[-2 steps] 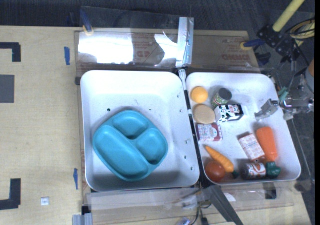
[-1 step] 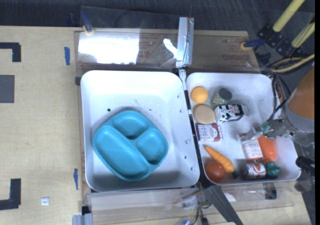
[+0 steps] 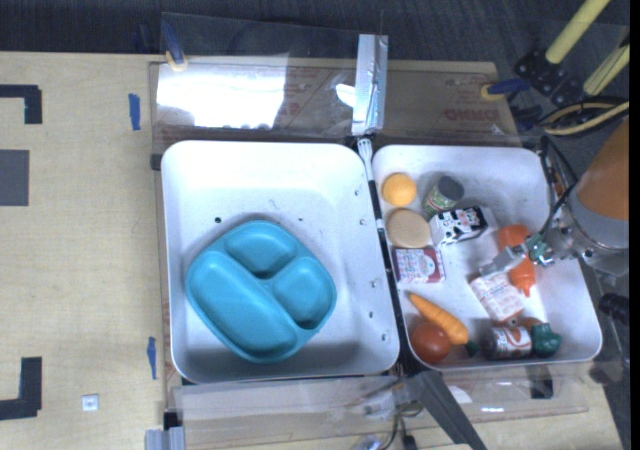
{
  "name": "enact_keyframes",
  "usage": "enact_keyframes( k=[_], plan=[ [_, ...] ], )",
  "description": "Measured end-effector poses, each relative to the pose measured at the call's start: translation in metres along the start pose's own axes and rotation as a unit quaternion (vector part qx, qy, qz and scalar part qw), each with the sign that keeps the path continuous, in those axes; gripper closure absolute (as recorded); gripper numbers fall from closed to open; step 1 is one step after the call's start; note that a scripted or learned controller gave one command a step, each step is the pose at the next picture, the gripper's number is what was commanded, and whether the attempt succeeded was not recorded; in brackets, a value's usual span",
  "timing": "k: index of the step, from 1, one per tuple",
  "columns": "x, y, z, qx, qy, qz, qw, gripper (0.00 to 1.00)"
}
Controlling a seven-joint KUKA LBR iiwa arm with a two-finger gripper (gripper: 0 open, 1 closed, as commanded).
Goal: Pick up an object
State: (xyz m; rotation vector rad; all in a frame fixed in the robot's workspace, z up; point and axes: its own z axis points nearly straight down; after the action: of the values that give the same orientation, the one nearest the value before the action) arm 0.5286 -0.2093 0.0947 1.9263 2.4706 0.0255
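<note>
The right bin [image 3: 470, 160] holds the clutter: an orange ball [image 3: 398, 188] at 11 o'clock, a tan bun [image 3: 407, 228] just below it, a black-and-white cow toy [image 3: 459, 224] near the centre, a carrot [image 3: 440, 316] and a tomato [image 3: 431, 342] at 7 o'clock, and sachets [image 3: 497, 292] at 4 o'clock. The pincer [image 3: 538, 252] hangs at 3 o'clock, beside an orange piece [image 3: 514, 236]; its opening cannot be told. The arm [image 3: 606, 200] enters from 3 o'clock. The left bin [image 3: 200, 168] bears a blue divided plate [image 3: 262, 288]
</note>
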Motion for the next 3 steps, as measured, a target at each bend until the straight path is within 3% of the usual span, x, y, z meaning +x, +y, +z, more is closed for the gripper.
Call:
enact_keyframes(
  k=[1,2,3],
  plan=[
    [-0.003,0.002,-0.012,-0.005,-0.006,0.000,1.0000,1.00],
    [-0.007,-0.032,0.001,0.001,-0.007,-0.069,0.9976,1.00],
    [0.045,0.068,0.005,0.000,-0.005,0.076,0.9971,1.00]
  ],
)
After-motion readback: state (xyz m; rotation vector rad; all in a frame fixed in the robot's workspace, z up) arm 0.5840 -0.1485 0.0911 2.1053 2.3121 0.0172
